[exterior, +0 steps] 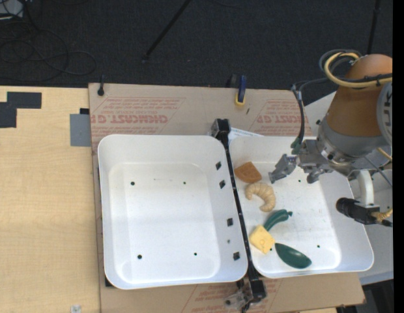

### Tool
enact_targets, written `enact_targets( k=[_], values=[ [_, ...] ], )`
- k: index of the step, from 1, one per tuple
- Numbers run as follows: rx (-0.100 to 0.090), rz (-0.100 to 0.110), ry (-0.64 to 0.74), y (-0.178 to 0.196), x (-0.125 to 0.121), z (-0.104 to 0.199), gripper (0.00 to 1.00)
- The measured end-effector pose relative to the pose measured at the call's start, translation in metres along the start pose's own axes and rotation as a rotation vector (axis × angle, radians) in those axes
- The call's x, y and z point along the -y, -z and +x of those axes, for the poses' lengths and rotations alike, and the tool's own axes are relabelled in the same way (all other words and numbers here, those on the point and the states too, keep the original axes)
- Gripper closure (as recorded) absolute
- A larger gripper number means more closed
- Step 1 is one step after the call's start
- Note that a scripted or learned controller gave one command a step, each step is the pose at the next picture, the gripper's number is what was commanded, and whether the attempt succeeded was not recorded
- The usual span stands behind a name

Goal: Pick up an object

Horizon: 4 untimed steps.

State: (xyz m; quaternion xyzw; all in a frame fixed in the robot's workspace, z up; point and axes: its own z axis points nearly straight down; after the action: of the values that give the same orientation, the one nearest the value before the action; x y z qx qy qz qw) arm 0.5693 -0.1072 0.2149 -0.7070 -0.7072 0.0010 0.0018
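White right bin (358, 256) holds everything — croissant (262, 195) mid-bin, brown piece (248, 172) at its 11 o'clock, yellow wedge (262, 240) and green bits at 6. Gripper (297, 168) hangs near croissant's 2 o'clock, apparently nothing in it; can't tell how wide it's spread — prob. lining up.

The 2 bins (159, 150) are smooth white plastic with a slight sheen, resting on matt brown cardboard (169, 109) printed in red. The bench (39, 194) is pale wood-grain laminate. The croissant (262, 195) and bread piece (248, 172) look matt; the green items (293, 255) look glossy plastic. The gripper (297, 169) is dull grey metal below a smooth orange band (361, 100).
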Motion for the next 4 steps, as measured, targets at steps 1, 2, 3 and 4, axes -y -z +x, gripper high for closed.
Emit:
enact_targets(
  k=[1, 2, 3, 4],
  values=[
    [0.001, 0.000, -0.001, -0.133, 0.019, 0.010, 0.00],
    [0.000, 0.001, -0.007, -0.118, 0.019, 0.008, 1.00],
    [0.000, 0.000, -0.008, -0.118, 0.019, 0.008, 0.00],
    [0.001, -0.007, 0.002, -0.127, -0.053, 0.008, 0.00]
  ],
)
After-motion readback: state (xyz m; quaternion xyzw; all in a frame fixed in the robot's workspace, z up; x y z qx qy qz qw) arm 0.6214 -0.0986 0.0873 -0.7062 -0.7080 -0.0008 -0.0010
